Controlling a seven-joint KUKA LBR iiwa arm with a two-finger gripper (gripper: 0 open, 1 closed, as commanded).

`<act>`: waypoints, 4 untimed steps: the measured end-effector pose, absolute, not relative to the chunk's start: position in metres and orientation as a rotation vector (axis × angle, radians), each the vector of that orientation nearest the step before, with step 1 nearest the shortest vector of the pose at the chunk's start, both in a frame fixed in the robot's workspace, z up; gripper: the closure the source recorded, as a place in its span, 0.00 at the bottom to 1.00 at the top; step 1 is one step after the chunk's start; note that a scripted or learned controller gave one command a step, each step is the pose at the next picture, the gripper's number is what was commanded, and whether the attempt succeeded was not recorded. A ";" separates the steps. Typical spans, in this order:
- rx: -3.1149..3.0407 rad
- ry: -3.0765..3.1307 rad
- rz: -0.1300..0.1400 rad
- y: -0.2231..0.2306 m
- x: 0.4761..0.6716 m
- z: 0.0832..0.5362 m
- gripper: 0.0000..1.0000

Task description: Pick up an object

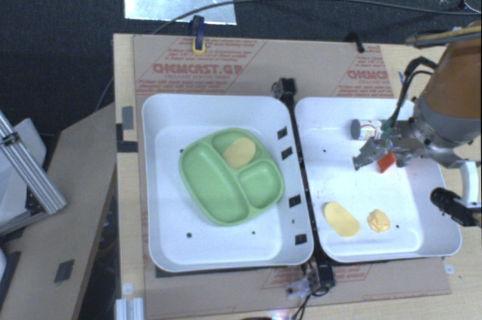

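Observation:
My gripper (370, 157) hangs over the middle of the right bin (429, 236), reaching in from the right. A small red object (386, 163) shows right at the gripper's lower side; I cannot tell whether it is held or lying under it. A small grey and white object (360, 130) lies just behind the gripper, near the bin's far wall. Two yellow pieces lie near the right bin's front: a flat oval one (341, 219) and a smaller lumpy one (378, 220).
The left bin (162, 236) holds a green divided plate (218, 194) with a pale yellow item (240, 152) in its far compartment. Black clips line the divider (296, 175) between the bins. A cable runs across the back of the bench.

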State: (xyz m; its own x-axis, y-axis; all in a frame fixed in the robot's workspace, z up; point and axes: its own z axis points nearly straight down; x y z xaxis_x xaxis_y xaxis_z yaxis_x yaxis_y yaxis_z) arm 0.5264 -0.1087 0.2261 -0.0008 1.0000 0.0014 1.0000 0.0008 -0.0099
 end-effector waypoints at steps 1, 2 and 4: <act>-2.219 -2.225 -0.001 -0.109 0.529 0.231 0.00; -2.218 -2.219 0.004 -0.113 0.523 0.171 0.00; -2.219 -2.221 0.000 -0.110 0.521 0.083 0.00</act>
